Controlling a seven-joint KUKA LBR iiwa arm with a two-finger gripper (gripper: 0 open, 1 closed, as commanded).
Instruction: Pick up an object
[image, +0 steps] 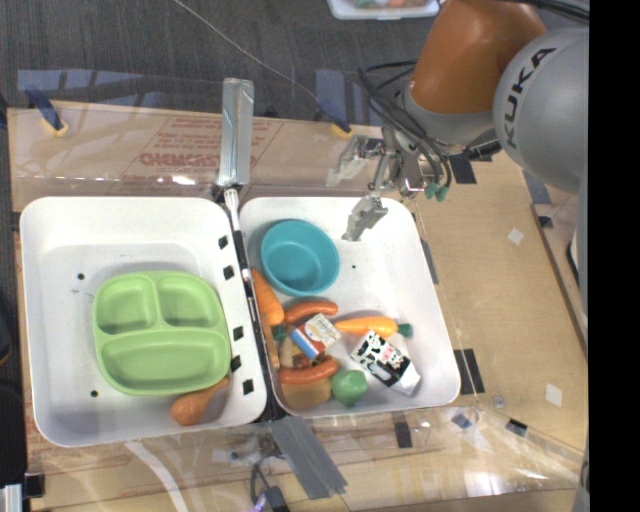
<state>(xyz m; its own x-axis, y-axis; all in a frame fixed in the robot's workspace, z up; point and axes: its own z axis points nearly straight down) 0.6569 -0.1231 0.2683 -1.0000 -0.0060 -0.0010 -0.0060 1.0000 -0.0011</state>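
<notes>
My gripper (353, 192) hangs over the far edge of the right bin (425, 300), just right of and behind a teal bowl (298, 256). Its two metal fingers (364, 217) stand apart, open, with nothing between them. Nearer in the same bin lies a heap of toy food: an orange carrot (267, 300), a red sausage (311, 311), a second carrot with a green tip (368, 325), a black-and-white cow-print carton (384, 360), a green ball (349, 386) and a brown bun (306, 378). None of these touches the gripper.
The left bin (50, 250) holds a green divided plate (160, 330) and a brown drumstick (198, 403) at its near right corner. A grey bar (236, 130) stands at the back, in line with the wall between the bins. Cables hang from the wrist (420, 165).
</notes>
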